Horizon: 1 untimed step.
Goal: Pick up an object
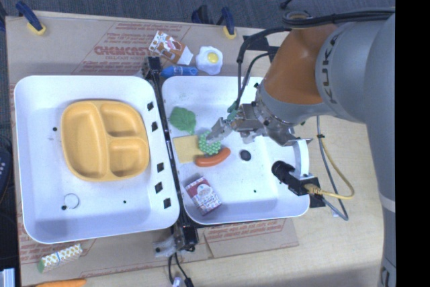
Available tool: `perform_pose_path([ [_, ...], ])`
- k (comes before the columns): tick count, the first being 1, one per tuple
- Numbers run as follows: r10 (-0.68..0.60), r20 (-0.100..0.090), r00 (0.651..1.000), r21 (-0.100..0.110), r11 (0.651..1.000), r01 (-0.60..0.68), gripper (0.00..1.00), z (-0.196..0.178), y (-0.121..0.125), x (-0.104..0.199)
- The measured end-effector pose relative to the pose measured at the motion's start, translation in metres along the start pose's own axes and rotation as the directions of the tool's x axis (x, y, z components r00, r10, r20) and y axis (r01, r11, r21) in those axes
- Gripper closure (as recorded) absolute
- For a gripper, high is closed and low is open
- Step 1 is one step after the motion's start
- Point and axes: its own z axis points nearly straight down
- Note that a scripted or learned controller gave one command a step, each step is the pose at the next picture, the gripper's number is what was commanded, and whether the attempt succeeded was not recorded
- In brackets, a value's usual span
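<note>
The right bin point(269, 201) holds several small things: a green leafy lump point(182, 119), a flat yellow slice point(181, 148), a green knobbly piece point(207, 143), an orange sausage point(212, 158) and a red-and-white box point(203, 195). My gripper point(218, 132) reaches in from the right, low over the bin's middle. Its tip is right at the green knobbly piece, just above the sausage. The wrist and the orange band point(299, 74) hide the bin's upper right part.
The left bin point(40, 212) holds a yellow divided tray point(104, 140). Behind the bins lie a toy fried egg point(210, 58), a snack packet point(166, 46) and a blue item point(180, 70). A wrapped candy point(60, 256) lies at the front left. Cables hang at the right.
</note>
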Motion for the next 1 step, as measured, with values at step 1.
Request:
perform_pose_path([
  [1, -0.212, 0.006, 0.977, -0.011, 0.977, 0.212, 0.0, 0.1051, -0.0082, 0.0026],
])
